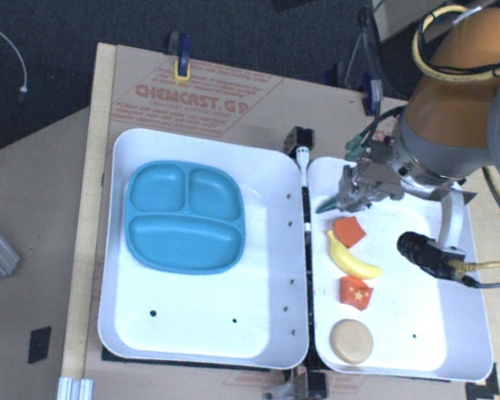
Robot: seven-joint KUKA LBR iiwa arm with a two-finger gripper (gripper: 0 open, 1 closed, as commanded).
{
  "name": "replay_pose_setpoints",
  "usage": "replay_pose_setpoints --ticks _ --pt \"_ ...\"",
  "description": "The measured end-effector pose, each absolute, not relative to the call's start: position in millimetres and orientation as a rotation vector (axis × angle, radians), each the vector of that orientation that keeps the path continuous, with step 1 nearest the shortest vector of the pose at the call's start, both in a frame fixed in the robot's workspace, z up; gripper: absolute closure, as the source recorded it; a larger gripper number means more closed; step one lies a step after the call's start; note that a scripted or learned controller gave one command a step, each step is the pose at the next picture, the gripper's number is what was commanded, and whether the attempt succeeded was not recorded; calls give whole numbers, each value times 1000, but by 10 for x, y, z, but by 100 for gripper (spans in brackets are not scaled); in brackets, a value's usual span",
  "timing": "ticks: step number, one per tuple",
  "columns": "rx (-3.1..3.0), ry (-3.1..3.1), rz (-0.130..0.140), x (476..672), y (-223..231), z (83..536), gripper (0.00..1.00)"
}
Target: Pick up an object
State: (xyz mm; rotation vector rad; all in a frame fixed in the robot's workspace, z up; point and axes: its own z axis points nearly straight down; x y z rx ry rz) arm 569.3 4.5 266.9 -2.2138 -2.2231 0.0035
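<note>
A brown board (201,92) with red printed lettering is seen under everything, and two shallow white bins are set on it side by side. The grey arm (467,78), with its broad orange band, is brought in from the upper right and is bent down over the right bin (437,328). The left bin (201,328) is taken up in its upper half by a blue divided plate (186,217), which is laid flat with two small compartments above one long one.

The gripper (346,198) is held over the upper left corner of the right bin, close to the wall shared with the left bin. Whether it is spread or pressed together cannot be told from this angle, and nothing is seen pinched in it.

The things to be picked are lined up down the left side of the right bin. A banana (351,259) is laid slantwise below the gripper. A round tan disc (351,340) is placed nearest the bin's front edge. An orange block (349,231) is found just beneath the gripper, touching the banana's upper end. A small red block (355,294) with a yellow mark is set between banana and disc.
</note>
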Motion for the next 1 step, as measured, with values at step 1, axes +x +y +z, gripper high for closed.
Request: replay_pose_setpoints --ticks 1 --pt "-2214 -2224 3 5773 612 2465 100"
